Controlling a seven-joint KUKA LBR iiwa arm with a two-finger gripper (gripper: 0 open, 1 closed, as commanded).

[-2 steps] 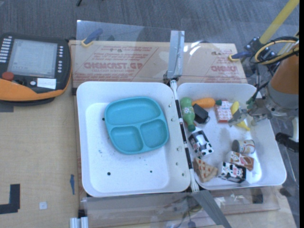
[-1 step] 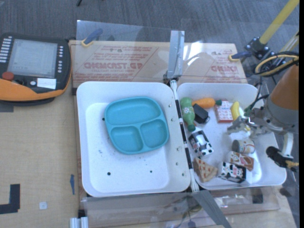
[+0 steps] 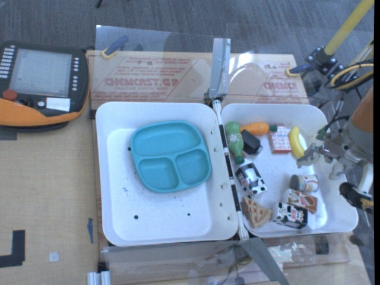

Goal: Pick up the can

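Note:
The can [image 3: 306, 183] is small, with a pale and reddish label, and lies on its side in the right part of the right bin [image 3: 341, 218]. My gripper [image 3: 325, 155] hangs over the bin's right side, just above and a little right of the can, beside a yellow banana [image 3: 297, 141]. Its grey metal body hides the fingertips. Nothing shows in its hold.
Around the can lie a brown snack packet [image 3: 304, 201], a cow-patterned carton [image 3: 289, 216], a pizza slice [image 3: 256, 212], a cow-patterned box [image 3: 250, 180], a green bottle [image 3: 234, 138], a carrot [image 3: 256, 127] and a red box [image 3: 279, 139]. The left bin holds a teal divided plate [image 3: 171, 156].

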